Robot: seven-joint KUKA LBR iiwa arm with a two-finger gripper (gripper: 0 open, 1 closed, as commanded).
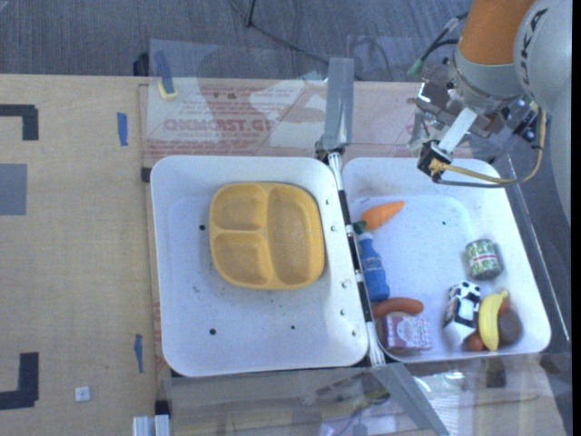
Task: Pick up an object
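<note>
Two bins side by side on the table (64, 271). The left bin (182, 334) holds one divided plate (268, 234), set toward its far half. In the right bin (436, 243), a carrot (383, 213) lies at far left and a bottle (372, 266) lies along the left wall just in front of it. A sausage (398, 306) is in front of the bottle, and a packet (408, 332) in the near-left corner touches the sausage. A can (483, 258) is by the right wall. A carton (463, 303) and a banana (491, 318) are bunched in the near-right corner, carton left of banana.
</note>
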